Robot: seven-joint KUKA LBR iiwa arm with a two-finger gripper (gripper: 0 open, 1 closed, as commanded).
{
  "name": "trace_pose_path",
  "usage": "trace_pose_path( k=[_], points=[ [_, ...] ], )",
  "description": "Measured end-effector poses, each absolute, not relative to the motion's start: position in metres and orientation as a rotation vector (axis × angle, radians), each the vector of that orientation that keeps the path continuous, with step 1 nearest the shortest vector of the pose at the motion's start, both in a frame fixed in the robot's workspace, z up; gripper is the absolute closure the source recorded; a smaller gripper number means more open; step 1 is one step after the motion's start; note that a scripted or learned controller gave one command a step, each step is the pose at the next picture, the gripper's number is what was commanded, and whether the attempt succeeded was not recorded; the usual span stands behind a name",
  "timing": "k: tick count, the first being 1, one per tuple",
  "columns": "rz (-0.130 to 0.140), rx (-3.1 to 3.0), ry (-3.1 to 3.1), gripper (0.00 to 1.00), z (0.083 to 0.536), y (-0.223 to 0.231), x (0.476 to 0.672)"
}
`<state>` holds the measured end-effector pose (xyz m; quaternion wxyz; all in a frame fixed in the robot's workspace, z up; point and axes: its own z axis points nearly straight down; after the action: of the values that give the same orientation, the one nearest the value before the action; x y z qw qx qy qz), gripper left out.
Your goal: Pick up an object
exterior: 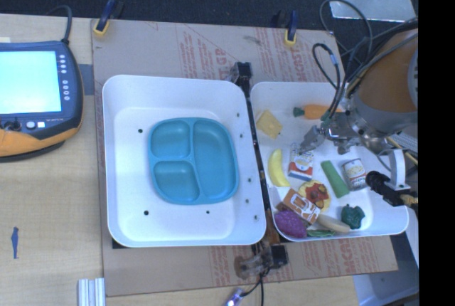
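A: Where is the pincer (311, 143)?

B: Over the right bin (284, 92), reaching in from the right. Its metal tip hangs just above a small red-and-white carton (301, 167), near the bin's middle. Whether it is wide or narrow I cannot tell; the fingers blur together against the white floor.

A: Does it hold anything?

B: Nothing shows between the fingers.

A: What lies closest to it?

B: That carton, right under the tip. A yellow banana (277, 169) lies just left of the carton, close to the bin's left wall. A pale yellow wedge (269, 124) sits above and to the left, and an orange carrot (312, 112) lies behind the pincer, near the far wall. A green block (334, 178) and a small can (354, 172) lie to the right, under the arm.

A: And the near end?

B: Crowded. A pizza slice (316, 193), a brown packet (301, 206), a purple cluster (289, 223) and a dark green piece (352, 215) lie packed along the near rim, several touching.

A: Any open room?

B: The bare strip between the wedge and the carrot, and the far left corner. The left bin (121, 155) bears a blue divided plate (193, 159) with white floor all around it. A pendant with a screen (35, 95) rests on the counter (50, 226) to the left, well apart.
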<state>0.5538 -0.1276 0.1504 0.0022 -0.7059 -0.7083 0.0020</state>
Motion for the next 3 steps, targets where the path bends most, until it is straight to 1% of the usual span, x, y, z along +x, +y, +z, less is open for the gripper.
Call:
trace_pose_path(
  k=[1,2,3],
  points=[
    [0.003,-2.216,-2.223,0.00,0.100,-0.126,0.634],
    [0.008,-2.213,-2.218,0.00,0.105,-0.115,0.655],
    [0.002,-2.218,-2.223,0.00,0.134,-0.156,0.656]
  ],
)
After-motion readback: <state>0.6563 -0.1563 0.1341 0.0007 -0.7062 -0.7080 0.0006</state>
